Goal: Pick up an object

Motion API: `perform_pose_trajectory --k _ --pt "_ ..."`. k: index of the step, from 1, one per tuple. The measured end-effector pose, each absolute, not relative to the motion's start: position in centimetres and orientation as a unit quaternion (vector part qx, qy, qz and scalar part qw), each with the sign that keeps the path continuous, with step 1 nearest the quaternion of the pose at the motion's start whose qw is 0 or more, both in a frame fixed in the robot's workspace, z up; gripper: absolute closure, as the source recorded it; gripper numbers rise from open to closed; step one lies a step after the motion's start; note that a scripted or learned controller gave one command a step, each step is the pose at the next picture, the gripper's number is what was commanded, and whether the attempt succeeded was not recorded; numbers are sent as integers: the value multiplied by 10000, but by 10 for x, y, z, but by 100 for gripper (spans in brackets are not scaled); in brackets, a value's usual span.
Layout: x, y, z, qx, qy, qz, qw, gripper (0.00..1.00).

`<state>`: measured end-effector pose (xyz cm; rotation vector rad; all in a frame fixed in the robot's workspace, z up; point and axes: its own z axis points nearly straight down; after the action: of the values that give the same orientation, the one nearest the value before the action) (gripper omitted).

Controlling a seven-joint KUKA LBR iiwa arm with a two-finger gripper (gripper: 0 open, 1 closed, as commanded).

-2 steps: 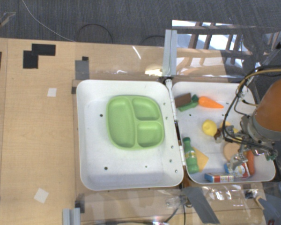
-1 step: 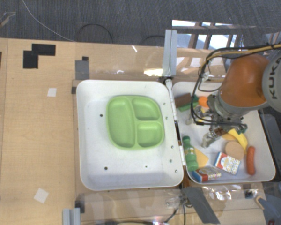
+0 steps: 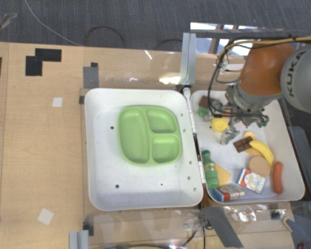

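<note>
The right bin (image 3: 293, 154) holds the toy food. My gripper (image 3: 229, 135) hangs low over the bin's upper middle, under the orange-banded wrist (image 3: 262, 69). A small yellow piece (image 3: 219, 124) lies just to its upper left. A brown chocolate block (image 3: 242, 144) sits just to its lower right, with a banana (image 3: 262, 150) beside that. Nothing is visibly held.
Lower in the right bin lie a green bottle (image 3: 211, 170), an orange wedge (image 3: 224, 176), a red-and-white can (image 3: 229, 192), a small carton (image 3: 251, 181), a round tan cookie (image 3: 259, 165) and a red sausage (image 3: 278, 178). The left bin (image 3: 101, 154) holds a green divided plate (image 3: 148, 135).
</note>
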<state>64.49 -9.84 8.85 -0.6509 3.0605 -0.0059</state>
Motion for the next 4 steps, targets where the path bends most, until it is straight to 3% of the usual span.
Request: perform_pose_trajectory --k 1,2,3,4 --pt "667 -88 89 -918 9957 13 -100 0" --pt "663 -83 89 -253 9996 22 -85 0" --pt "666 -81 88 208 9997 40 -137 0" --pt "675 -81 102 198 9998 19 81 100"
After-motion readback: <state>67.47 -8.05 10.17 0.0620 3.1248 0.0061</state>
